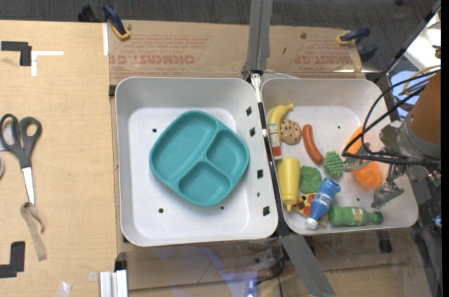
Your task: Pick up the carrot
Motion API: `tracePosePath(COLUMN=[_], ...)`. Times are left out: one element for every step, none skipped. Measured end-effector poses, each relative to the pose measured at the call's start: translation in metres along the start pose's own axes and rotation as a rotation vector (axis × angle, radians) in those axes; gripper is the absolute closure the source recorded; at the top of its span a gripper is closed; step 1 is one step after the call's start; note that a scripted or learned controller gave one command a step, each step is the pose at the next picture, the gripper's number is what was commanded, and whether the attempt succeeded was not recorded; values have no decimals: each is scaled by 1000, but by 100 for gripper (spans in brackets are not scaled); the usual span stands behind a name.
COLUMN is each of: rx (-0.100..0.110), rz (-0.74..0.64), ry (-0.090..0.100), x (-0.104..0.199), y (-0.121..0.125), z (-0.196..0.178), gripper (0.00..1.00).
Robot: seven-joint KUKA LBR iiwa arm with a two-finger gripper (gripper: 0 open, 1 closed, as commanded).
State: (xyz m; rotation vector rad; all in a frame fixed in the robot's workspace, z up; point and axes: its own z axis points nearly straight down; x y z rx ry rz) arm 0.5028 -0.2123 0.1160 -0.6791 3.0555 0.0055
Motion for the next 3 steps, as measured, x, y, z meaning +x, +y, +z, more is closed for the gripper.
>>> tracePosePath(rx=[9,-1,4], rz=[187,179,276], ry=[-2,-2,7], x=[9,6,-16], y=[0,6,36], z=[20,12,-103], gripper=[0,100,100])
